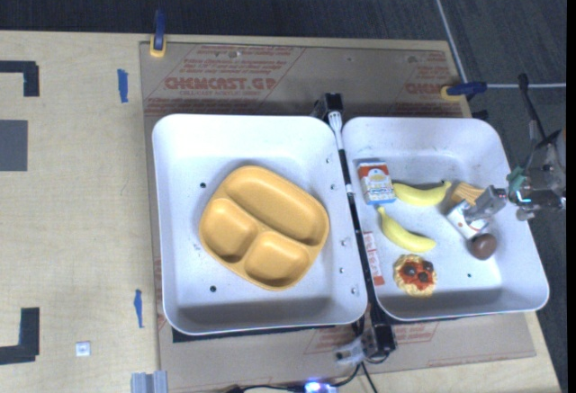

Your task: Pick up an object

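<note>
Dark brown rounded object (483, 245) lies in right white bin (531, 292), near wall; tool (477, 213) poised just above it for pick. Finger spread: cannot tell.

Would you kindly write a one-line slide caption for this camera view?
Claw low in the right bin beside two bananas; a yellow divided tray fills the left bin.

Yellow tray (263, 225) in left bin (171, 148) (bananas (405, 234) right).
</note>
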`<action>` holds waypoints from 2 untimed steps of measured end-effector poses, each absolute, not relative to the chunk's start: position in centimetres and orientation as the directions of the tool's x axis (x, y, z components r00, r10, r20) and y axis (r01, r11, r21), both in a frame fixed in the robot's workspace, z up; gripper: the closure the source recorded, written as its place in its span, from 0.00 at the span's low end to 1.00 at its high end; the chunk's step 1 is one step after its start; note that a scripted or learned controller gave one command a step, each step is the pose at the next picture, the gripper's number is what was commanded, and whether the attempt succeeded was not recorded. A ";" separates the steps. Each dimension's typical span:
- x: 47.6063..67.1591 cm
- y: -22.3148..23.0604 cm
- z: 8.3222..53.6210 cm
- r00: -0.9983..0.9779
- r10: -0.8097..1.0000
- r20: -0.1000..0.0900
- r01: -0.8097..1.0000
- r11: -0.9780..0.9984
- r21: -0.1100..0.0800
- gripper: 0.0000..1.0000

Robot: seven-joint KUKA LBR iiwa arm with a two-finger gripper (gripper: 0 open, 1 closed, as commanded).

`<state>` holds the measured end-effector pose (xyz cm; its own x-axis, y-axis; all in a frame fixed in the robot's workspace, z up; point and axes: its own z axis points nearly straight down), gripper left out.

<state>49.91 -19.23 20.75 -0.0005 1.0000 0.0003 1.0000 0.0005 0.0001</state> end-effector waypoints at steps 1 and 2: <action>48.0 -19.6 8.6 0.000 1.000 -0.001 1.000 0.000 0.002 0.00; 48.1 -19.7 9.7 0.002 1.000 -0.004 1.000 -0.002 0.008 1.00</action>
